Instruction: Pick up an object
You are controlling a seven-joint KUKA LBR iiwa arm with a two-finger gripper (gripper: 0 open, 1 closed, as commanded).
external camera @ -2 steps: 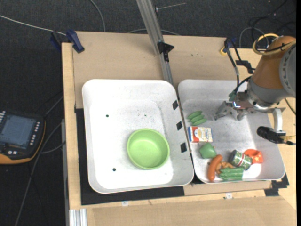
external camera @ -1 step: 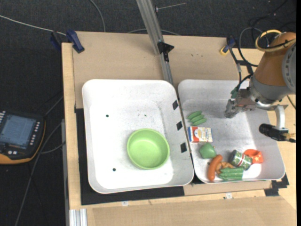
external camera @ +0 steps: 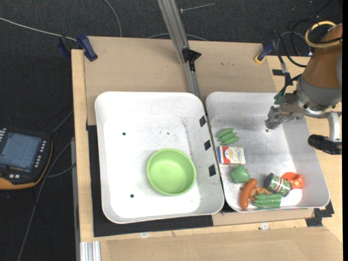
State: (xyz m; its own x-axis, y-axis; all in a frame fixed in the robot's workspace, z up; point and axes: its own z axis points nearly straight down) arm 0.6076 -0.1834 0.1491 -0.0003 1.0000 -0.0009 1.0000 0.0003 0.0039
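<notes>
A: Near rim of right bin (external camera: 321, 186): sausage (external camera: 248, 192), green beans (external camera: 267, 200), can (external camera: 278, 184), green pepper (external camera: 240, 174). Further up, small carton (external camera: 231, 155), pea pods (external camera: 228, 135).

B: Pincer (external camera: 270, 122)?

A: Far half of the same bin, over bare floor, nothing between its tips; whether they're apart, can't tell. Carton lies down-left of it, long axis roughly across the bin.

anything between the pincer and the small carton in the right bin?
No. In the camera view the pincer hangs over the right bin, and only bare white bin floor runs from it to the carton. The green pea pods lie just off that line.
</notes>
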